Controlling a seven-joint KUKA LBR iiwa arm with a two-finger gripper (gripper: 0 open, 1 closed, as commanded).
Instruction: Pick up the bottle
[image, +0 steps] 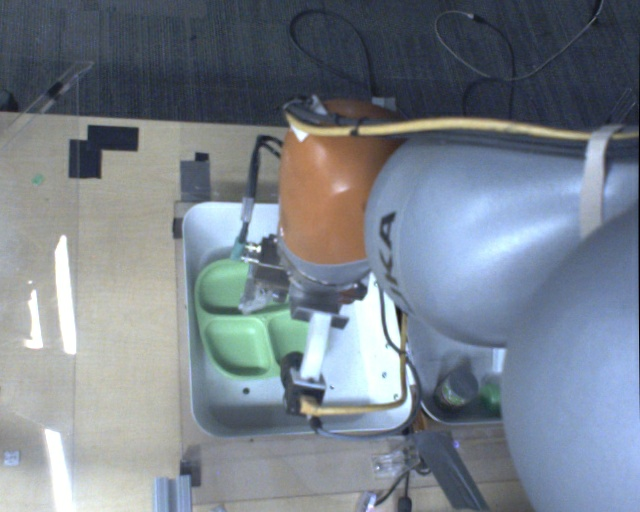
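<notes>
My gripper (266, 284) hangs under the orange wrist band over the left bin (200, 400). It sits just above the right side of a green divided tray (225, 320) that lies in that bin. In the right bin (425, 408), a small dark round object with a pale top (458, 388) shows beside something green (490, 396). It may be the bottle, but the arm hides most of that bin and I cannot tell for sure.
The big grey arm (500, 250) covers the right bin and the right half of the view. A yellow cable (450, 126) runs across the top of the arm. Black markers (100, 148) lie on the wooden bench left of the bins.
</notes>
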